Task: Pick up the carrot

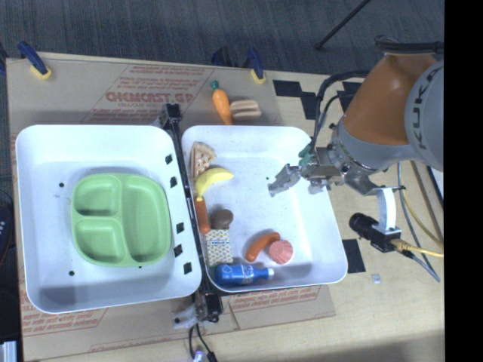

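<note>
— So, where is the claw (281,181)?

— It hangs over the right bin (321,236), near the bin's right side. It is too small and blurry for me to tell if it is released or clenched. I see nothing in it.

— And the carrot (220,104)?

— It lies outside the bins, on the cardboard (136,89) just past the top edge of the right bin. It is orange with a green tip. A little hot dog bun (245,110) lies right beside it. The claw is well apart from both.

— What is under the bins?

— Brown cardboard with red words on it. Blue clips (34,59) hold it at the top edge. Past that is a dark grey floor (151,13). On the right is a tan bench (392,308) with wires on it.

— What is in the left bin (30,157)?

— A green plate (121,219) with three parts. It sits in the middle.

— And in the right bin?

— Lots of toy food, mostly on the left side and at the bottom. There is a waffle (201,157) slice, then a banana (213,179) just under it. A thin orange stick (202,214) lies by the left wall. Next to it is a small brown thing (221,219), with a checked box (218,247) below. A blue bottle (243,274) lies on its side at the bottom. Above it are a sausage (261,245) and a pink round thing (281,252), touching.
</note>
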`<action>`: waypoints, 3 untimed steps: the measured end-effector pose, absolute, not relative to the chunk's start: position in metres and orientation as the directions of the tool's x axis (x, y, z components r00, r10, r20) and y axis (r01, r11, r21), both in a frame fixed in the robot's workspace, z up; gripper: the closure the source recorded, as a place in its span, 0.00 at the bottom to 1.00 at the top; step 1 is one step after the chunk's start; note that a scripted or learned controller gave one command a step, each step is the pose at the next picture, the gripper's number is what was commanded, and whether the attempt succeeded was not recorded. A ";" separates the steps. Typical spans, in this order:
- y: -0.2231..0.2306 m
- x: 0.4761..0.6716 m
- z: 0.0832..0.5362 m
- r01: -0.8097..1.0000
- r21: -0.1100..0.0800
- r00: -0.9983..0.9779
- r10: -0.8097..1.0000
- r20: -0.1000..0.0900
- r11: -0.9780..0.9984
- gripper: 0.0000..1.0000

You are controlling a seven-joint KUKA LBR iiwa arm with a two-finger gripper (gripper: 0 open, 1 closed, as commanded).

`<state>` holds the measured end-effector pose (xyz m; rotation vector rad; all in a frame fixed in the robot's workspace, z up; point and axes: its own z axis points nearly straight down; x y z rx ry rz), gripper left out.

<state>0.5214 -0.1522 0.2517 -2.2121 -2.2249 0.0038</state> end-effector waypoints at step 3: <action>-0.164 0.476 0.305 0.901 -0.004 0.434 0.901 -0.001 -0.434 0.00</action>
